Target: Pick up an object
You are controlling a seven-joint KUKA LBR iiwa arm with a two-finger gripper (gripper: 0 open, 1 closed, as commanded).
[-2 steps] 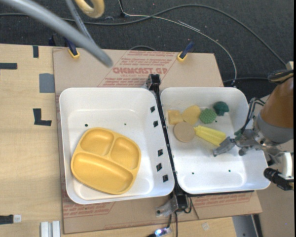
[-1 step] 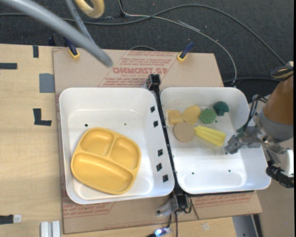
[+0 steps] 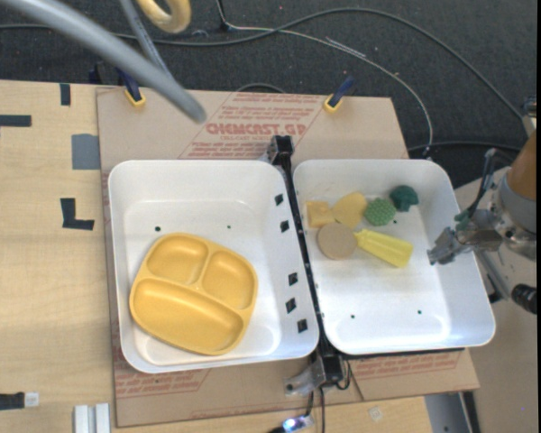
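White right bin point(image 3: 451, 327): tan disc point(image 3: 336, 240), yellow block point(image 3: 319, 214), yellow lump point(image 3: 350, 207), green knobbly piece point(image 3: 380, 212), dark green piece point(image 3: 404, 196), yellow ridged piece point(image 3: 384, 247) clustered in far half | left bin point(image 3: 126, 188): yellow divided plate point(image 3: 194, 292) | gripper point(image 3: 444, 247) over right bin's right rim, nothing between fingers; whether parted or closed, cannot tell.

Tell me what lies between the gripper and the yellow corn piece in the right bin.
In the camera view, only bare white floor and rim of the right bin separate the gripper from the yellow corn piece.
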